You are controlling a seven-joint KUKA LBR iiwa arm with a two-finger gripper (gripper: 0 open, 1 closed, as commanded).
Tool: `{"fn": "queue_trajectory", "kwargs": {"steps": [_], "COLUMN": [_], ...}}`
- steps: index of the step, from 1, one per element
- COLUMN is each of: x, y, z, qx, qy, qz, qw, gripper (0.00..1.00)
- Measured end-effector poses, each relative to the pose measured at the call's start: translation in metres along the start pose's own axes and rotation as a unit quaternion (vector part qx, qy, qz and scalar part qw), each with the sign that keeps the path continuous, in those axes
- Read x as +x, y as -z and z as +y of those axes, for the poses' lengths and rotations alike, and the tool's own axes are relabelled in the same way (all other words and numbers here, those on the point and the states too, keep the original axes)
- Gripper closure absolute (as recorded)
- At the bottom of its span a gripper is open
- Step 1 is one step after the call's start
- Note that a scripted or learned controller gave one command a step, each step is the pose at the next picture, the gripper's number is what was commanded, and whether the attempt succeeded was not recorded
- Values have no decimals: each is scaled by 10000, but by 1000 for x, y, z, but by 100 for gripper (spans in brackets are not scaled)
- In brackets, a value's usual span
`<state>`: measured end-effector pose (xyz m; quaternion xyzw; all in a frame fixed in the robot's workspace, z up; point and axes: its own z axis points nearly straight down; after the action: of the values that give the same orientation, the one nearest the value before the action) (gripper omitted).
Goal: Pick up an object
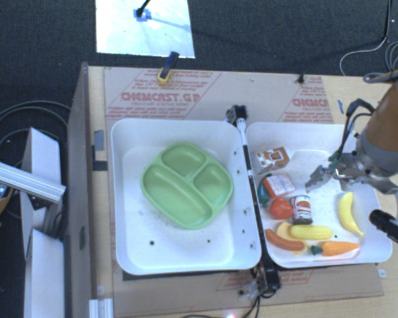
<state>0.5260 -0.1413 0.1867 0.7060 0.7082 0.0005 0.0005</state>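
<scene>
Hand (320, 175), fingers apart and holding nothing, hovers over the right bin (298, 132); the small can (302, 209) stands just toward the worktop's front edge.

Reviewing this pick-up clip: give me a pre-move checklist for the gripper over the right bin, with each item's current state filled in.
1. Gripper is over the right bin, above bare floor: ok.
2. Nothing between the fingers yet: ok, no object shows there.
3. Finger opening wide enough for a grasp: cannot tell, too small and blurred.
4. A target lies directly below the gripper: not ok; the nearest items, the small can and the red-orange box, sit to its lower left.
5. Banana has free space around it for a grasp: ok, it lies apart from the corn and carrot.
6. Green divided plate in the left bin is out of the arm's way: ok.
</scene>
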Motion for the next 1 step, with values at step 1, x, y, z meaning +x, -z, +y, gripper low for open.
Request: {"fn": "queue_trajectory", "kwargs": {"steps": [1], "x": [38], "y": [-47], "z": [-10], "qx": [16], "qy": [17], "qz": [10], "qw": [10000], "gripper": [0]}}
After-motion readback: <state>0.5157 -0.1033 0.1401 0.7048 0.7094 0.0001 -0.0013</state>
